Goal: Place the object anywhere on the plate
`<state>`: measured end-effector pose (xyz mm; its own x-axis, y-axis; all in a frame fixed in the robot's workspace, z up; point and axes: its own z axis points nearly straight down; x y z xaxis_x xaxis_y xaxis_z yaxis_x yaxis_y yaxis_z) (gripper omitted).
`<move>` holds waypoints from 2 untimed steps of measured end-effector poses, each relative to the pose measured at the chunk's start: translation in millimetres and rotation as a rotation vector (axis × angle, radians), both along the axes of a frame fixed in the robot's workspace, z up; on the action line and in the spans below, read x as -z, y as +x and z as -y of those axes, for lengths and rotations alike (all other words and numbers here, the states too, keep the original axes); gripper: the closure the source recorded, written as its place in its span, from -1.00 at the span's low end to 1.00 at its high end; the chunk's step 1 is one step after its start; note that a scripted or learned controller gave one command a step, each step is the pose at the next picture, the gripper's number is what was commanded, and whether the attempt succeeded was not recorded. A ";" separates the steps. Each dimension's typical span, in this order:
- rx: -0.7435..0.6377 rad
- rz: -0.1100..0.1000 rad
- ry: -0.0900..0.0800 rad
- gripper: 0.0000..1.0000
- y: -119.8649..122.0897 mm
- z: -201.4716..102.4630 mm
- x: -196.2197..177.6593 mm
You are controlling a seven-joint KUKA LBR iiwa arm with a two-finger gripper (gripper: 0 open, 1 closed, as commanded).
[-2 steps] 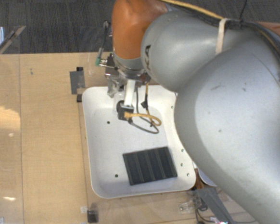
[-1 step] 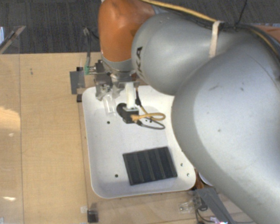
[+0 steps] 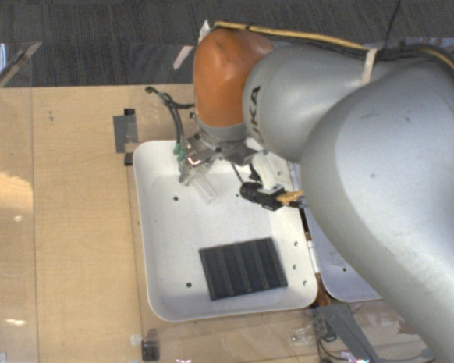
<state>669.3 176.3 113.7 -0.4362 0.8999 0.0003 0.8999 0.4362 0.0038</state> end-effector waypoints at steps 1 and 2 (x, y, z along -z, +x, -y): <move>-0.510 0.004 0.000 1.00 -32.7 -24.4 -3.6; -0.776 0.014 -0.008 1.00 -100.6 -55.0 22.1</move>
